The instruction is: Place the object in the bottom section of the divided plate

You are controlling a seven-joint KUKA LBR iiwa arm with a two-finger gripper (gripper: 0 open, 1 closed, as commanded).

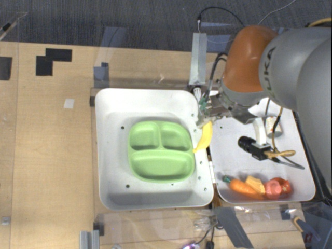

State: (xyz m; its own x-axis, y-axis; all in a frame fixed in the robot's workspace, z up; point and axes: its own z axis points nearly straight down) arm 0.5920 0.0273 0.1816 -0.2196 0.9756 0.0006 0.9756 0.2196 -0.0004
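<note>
Clamped on a banana (205, 137) dangling beneath, fingers (206, 113) well right of green divided plate (160, 150); risks clipping the bin wall and dropping.

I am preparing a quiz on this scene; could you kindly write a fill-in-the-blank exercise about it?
1. The green divided plastic plate lies in the ____ white bin.
2. The yellow banana hangs over the wall between the two ____.
3. The plate has ____ sections.
4. The orange carrot lies in the ____ bin.

Missing words: left; bins; three; right
</note>
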